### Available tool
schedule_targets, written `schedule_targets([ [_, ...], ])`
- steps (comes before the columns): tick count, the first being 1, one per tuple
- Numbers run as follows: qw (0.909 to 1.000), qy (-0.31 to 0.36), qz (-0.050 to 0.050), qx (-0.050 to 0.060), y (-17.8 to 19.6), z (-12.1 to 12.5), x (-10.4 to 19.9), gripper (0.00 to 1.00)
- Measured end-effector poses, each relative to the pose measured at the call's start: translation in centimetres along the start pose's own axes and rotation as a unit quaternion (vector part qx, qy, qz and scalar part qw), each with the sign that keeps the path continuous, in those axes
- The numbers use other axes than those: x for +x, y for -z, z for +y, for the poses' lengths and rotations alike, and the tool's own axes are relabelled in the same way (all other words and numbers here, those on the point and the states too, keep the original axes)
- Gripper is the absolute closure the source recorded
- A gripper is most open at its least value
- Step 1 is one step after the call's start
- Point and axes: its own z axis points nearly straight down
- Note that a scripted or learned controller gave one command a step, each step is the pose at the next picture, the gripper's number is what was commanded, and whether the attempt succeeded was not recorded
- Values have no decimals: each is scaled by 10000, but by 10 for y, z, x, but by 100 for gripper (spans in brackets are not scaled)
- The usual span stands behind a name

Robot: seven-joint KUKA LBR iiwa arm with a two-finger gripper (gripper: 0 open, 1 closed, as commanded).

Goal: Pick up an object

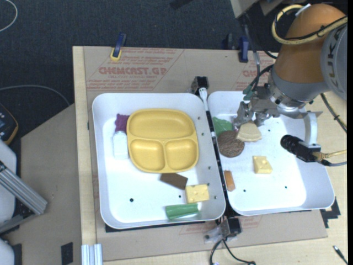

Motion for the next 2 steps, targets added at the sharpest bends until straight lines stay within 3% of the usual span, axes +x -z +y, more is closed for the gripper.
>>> schedule_targets([
  [1, 10000, 14, 6, -5, 2, -10, 52, 100],
  [2, 10000, 3, 1, 5, -3, -40, 89, 100],
])
